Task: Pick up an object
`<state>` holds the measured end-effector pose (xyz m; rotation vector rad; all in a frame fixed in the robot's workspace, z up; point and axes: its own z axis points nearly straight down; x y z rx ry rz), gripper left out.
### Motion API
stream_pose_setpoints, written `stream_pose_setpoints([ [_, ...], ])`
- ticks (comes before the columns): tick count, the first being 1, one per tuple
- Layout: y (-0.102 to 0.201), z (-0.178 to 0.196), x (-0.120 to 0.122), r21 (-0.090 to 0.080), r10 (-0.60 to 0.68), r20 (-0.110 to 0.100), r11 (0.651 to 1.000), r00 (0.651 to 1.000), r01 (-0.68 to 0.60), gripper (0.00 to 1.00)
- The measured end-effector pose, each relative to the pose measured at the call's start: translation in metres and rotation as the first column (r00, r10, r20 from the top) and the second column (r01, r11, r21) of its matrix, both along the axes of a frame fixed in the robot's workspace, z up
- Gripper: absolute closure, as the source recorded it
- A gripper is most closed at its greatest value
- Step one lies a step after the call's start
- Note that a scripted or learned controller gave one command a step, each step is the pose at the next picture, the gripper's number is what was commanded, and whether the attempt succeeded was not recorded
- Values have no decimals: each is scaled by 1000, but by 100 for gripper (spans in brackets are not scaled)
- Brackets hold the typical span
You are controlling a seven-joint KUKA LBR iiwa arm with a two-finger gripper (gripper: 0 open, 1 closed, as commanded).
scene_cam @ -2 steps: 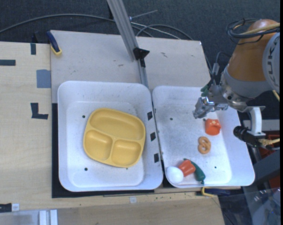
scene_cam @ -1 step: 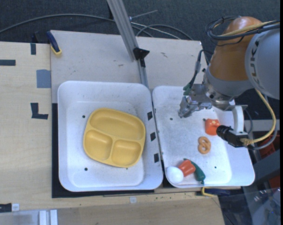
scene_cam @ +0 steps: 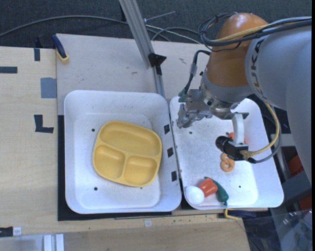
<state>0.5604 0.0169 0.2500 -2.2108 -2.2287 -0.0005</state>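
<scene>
Lying on the far left: strips of dark tape (scene_cam: 42,123) on the pale wood of the desk (scene_cam: 16,156), with a blue and yellow clamp (scene_cam: 60,48) near the upper edge of the board.
Left bin: a shallow white bin (scene_cam: 79,140) holding a yellow plate (scene_cam: 127,153) with three compartments, set a little askew near the bin's middle.
Pole: a slanted grey metal pole (scene_cam: 138,25) comes down from the top and ends at a black bracket (scene_cam: 156,59) just above the seam between the two bins.
Cables: black cables (scene_cam: 94,19) run across the dark floor behind the desk.
Right bin: a second white bin (scene_cam: 199,156) touching the first along its left wall.
Claw: the claw (scene_cam: 184,118) hangs over the upper left part of the right bin, near that shared wall; whether it is apart or together cannot be told, and nothing shows between its tips.
Objects: a white ball (scene_cam: 194,194) lies at the bin's near edge, touching an orange and green carrot toy (scene_cam: 213,189); a small orange ring (scene_cam: 226,164) lies further right, just under a black fitting (scene_cam: 229,146) on the arm's hose.
Relation: all three lie nearer the camera than the claw and well apart from it.
Arm: the grey arm (scene_cam: 282,72) with its orange band (scene_cam: 235,41) covers the bin's upper right.
</scene>
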Motion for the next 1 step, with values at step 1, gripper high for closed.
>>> stream_pose_setpoints([
  [1,48,-19,-2,-1,-2,-3,1000,1000,2,100],
])
